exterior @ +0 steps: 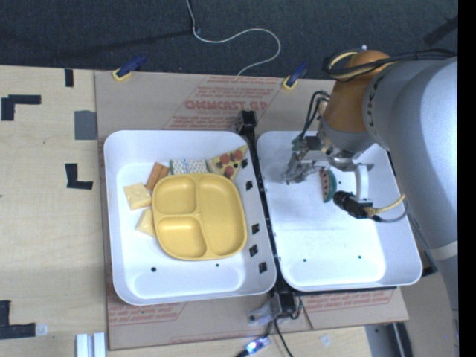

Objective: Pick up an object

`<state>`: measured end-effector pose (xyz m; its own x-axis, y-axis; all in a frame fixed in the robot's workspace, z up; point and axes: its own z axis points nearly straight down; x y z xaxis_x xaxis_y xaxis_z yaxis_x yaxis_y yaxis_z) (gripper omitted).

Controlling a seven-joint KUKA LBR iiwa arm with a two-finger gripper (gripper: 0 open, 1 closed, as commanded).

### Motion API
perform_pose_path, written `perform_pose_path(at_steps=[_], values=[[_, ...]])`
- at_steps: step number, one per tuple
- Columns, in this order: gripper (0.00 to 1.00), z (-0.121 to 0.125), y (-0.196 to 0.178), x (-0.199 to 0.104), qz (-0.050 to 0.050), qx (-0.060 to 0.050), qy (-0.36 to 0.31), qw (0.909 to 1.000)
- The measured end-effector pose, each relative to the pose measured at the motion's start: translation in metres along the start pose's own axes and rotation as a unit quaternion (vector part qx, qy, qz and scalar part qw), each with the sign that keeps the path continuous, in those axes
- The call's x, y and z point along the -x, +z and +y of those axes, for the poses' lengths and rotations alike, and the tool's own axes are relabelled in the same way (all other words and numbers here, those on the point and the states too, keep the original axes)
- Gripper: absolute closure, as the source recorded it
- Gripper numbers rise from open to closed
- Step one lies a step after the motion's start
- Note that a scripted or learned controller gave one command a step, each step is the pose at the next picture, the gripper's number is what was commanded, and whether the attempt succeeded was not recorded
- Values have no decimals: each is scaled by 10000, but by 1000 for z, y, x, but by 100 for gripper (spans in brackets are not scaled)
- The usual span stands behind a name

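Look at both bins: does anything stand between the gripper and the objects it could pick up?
Yes. The gripper is over the right bin, while the yellow plate and small pieces lie in the left bin. The black divider between the bins separates them.

The two bins (123, 199) look like smooth white plastic with a faint sheen. The divided yellow plate (199, 216) seems matt, smooth plastic. Beneath the bins lies a flat brown cardboard sheet (216, 103) with red print, dull and papery. The bench (44, 222) has a pale wood-like finish. The arm (424, 125) shows smooth grey casing and a glossy orange band (349, 103).
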<state>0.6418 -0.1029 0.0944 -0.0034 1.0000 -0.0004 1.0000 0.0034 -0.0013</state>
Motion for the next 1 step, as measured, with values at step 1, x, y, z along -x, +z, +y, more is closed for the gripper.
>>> perform_pose_path(at_steps=[1], values=[[100, 3, -60, 7, -1, 29, 13, 10000]])
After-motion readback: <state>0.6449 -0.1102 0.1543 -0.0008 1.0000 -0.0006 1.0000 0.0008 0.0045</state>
